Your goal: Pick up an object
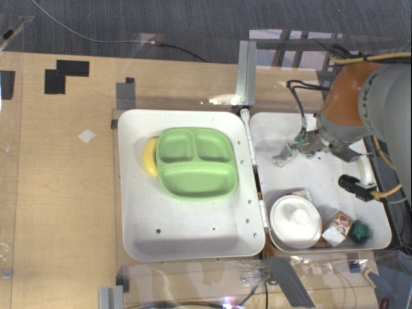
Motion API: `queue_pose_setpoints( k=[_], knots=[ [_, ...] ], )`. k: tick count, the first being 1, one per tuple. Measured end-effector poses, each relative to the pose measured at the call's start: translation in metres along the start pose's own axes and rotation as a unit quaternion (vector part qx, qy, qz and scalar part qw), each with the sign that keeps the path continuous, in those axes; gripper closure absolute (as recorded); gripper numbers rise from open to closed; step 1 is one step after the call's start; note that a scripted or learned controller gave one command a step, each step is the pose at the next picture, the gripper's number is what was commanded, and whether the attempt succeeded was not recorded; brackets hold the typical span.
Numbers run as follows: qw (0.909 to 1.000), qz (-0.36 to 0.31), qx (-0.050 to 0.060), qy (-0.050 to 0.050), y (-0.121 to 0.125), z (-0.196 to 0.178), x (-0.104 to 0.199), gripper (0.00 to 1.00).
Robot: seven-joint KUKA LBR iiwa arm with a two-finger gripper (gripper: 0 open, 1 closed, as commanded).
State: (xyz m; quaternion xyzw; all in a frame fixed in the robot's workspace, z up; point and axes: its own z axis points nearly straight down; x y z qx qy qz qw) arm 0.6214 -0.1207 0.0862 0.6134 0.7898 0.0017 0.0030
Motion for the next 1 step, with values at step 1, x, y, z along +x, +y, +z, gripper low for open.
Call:
queue_pose_setpoints(
  k=[1],
  knots=[
    [0.9995,0.032,0.0,0.0,0.01,-0.0003,-0.0898,0.0]
  ],
)
